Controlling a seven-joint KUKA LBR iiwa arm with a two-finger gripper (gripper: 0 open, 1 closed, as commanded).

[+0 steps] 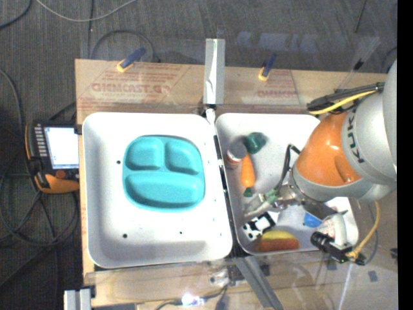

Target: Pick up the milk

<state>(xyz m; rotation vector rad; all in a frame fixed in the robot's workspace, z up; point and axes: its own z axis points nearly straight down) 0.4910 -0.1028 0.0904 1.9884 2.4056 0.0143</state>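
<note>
Currently approach step: end effector (258, 203) low in right bin (226, 173), just above the milk (260, 223) near the front wall. Can't tell its state. Next: centre over carton, descend, grasp.

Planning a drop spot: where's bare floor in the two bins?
Left bin: bare strips around the teal tray, widest along the near edge. Right bin: crowded with carrot, milk and the arm; little room.

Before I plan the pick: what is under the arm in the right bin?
Beside the arm's wrist lie a carrot, a black-and-white item, a red-and-yellow item and a blue piece. The wrist covers the right bin floor beneath it.
</note>
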